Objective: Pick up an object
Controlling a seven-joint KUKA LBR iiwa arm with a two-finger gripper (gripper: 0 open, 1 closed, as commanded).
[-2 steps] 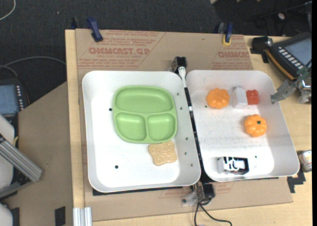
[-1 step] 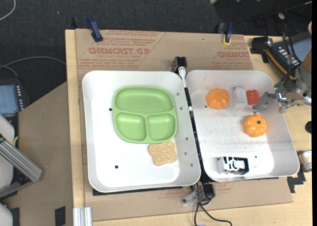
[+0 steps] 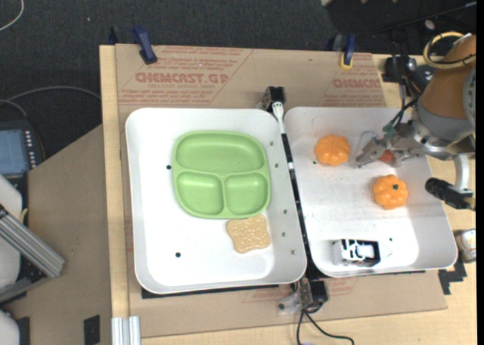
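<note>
The claw (image 3: 376, 150) hangs low over the upper part of the right bin (image 3: 423, 256), reaching in from the right below the arm's orange-banded wrist. Its metal fingers point left, and I cannot tell from here whether they are spread or pressed together; there's a spot of red among them that I can't make out.

Two small orange pumpkins sit in that bin. The upper pumpkin (image 3: 332, 150) lies just left of the claw's tips, close but seemingly apart from them. The lower pumpkin (image 3: 390, 191) lies just below the claw, toward the bin's middle. Nothing stands between the claw and either one.

Near the front wall of the same bin lies a small black-and-white object (image 3: 356, 251), well apart from the claw.

The left bin (image 3: 147, 184) carries a green divided plate (image 3: 221, 173) with three compartments, and a tan waffle-like piece (image 3: 249, 234) lies just beside the plate's lower right corner. Both bins rest on a brown board (image 3: 189, 71) printed with red lettering, pinned at its far edge by a blue clamp (image 3: 143, 44).
</note>
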